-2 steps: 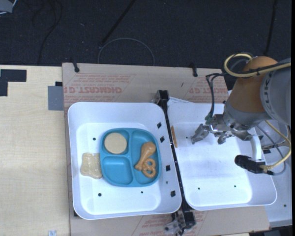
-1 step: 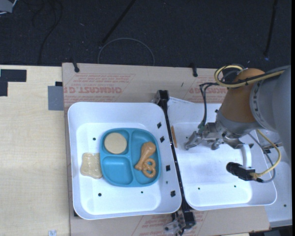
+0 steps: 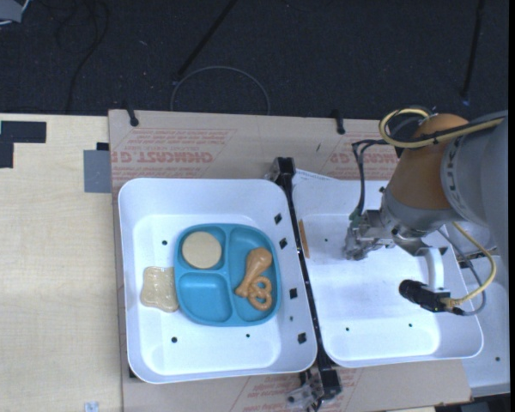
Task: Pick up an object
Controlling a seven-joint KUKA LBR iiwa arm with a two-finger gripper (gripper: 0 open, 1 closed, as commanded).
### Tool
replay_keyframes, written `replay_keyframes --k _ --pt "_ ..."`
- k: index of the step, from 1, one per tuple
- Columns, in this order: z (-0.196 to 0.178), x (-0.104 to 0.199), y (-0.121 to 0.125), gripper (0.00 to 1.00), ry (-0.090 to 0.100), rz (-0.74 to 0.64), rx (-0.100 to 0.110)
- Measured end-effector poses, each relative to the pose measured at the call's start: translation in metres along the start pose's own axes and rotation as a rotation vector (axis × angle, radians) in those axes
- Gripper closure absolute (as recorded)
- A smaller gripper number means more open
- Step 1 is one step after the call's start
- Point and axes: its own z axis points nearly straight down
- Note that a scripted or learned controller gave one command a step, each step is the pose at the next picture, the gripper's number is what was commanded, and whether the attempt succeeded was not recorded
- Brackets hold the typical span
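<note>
- The gripper [image 3: 358, 245] hangs low over the right bin [image 3: 386, 350], near its upper left part; whether it is clenched or released I cannot tell, and nothing shows in its grasp
- In the left bin [image 3: 146, 350] lies a blue divided tray [image 3: 208, 303]
- A round tan disc [image 3: 201, 249] sits in the tray's upper left compartment
- A tan drumstick [image 3: 257, 269] and a pretzel [image 3: 259, 294] lie touching in the right compartment
- A pale waffle piece [image 3: 159, 288] lies on the bin floor against the tray's left edge
</note>
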Motion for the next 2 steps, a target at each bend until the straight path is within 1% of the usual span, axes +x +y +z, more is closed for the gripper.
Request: replay_keyframes --k 1,2 --pt "-0.061 0.004 -0.004 1.00 -0.001 -0.005 -0.007" --pt "-0.111 -0.005 -0.007 1.00 -0.002 0.000 -0.006"
